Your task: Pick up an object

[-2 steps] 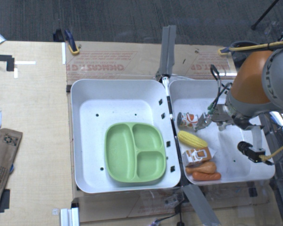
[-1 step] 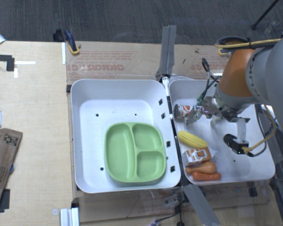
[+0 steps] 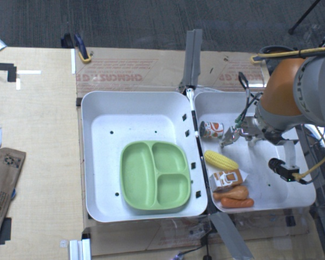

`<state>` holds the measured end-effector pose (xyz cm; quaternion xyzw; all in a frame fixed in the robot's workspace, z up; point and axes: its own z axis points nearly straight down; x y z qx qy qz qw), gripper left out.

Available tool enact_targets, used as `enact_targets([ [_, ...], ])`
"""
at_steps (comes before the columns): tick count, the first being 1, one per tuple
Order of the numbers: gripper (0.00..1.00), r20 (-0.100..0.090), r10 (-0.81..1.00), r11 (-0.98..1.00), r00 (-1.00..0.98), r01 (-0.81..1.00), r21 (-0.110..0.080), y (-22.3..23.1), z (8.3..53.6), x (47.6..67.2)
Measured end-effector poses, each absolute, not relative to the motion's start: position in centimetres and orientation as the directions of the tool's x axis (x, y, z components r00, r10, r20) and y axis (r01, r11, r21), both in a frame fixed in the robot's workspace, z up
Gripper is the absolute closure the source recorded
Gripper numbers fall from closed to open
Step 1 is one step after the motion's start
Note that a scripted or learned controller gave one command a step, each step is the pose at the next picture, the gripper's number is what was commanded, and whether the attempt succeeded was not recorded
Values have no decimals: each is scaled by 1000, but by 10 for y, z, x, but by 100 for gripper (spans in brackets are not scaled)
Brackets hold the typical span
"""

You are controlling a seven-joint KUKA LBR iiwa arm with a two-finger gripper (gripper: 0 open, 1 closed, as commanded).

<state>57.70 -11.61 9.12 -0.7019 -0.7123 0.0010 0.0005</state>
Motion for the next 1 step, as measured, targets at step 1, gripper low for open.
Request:
enact_targets([
  [1,0,0,1000,-3,3,1000,-3,-99,91,513],
])
